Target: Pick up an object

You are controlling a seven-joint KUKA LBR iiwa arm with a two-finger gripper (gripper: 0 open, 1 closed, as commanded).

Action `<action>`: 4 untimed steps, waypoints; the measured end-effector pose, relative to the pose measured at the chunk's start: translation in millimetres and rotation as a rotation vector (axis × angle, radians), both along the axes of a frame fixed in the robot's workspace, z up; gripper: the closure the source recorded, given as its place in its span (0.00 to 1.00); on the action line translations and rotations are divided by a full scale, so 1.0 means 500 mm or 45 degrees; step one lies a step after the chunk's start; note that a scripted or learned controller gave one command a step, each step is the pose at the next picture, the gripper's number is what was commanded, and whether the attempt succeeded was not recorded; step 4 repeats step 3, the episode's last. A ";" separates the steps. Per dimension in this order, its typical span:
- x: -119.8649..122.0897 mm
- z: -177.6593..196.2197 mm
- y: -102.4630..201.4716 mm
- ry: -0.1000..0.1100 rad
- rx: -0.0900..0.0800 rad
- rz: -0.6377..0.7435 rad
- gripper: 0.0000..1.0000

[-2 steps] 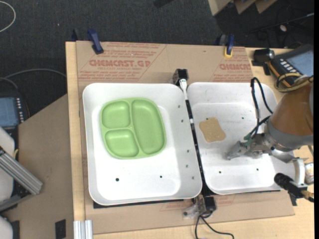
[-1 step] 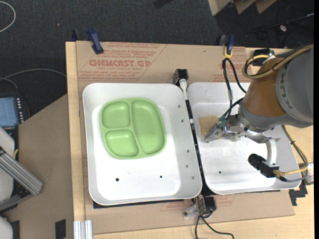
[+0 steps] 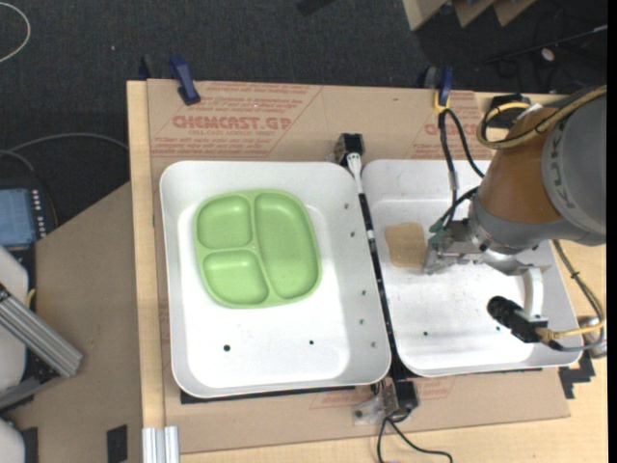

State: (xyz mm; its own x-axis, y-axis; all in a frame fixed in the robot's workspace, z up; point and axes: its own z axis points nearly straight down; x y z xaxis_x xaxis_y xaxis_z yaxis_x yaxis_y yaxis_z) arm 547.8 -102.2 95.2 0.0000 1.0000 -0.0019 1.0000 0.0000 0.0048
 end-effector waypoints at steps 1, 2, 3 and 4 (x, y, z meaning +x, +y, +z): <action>0.003 0.191 0.130 -0.007 0.005 0.010 1.00; -0.058 0.274 0.290 0.001 0.007 0.012 1.00; -0.137 0.583 0.301 -0.015 0.008 0.006 1.00; -0.137 0.583 0.301 -0.015 0.008 0.006 1.00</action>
